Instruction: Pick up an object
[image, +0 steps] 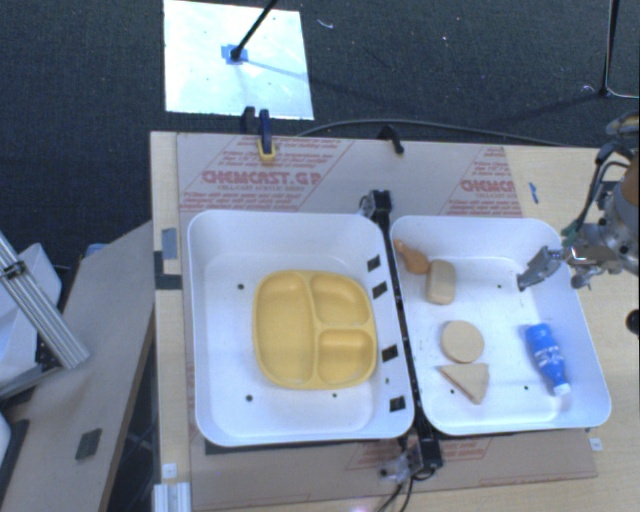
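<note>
The right bin (500, 228) holds several small items: a brown drumstick-shaped piece (411, 257), a beige block (441, 281), a round tan disc (462, 341), a tan wedge (467, 381) and a blue tube with a white cap (547, 357). My gripper (559, 274) hangs over the right bin's far right part, above and behind the blue tube. Its two fingers stand apart with nothing between them. The left fingertip (530, 275) points down toward the bin floor.
A yellow divided plate (315, 328) lies in the left bin (215, 300). Black clips run along the wall between the two bins (388, 320). A clamp (264, 135) and cable sit on the board behind the bins.
</note>
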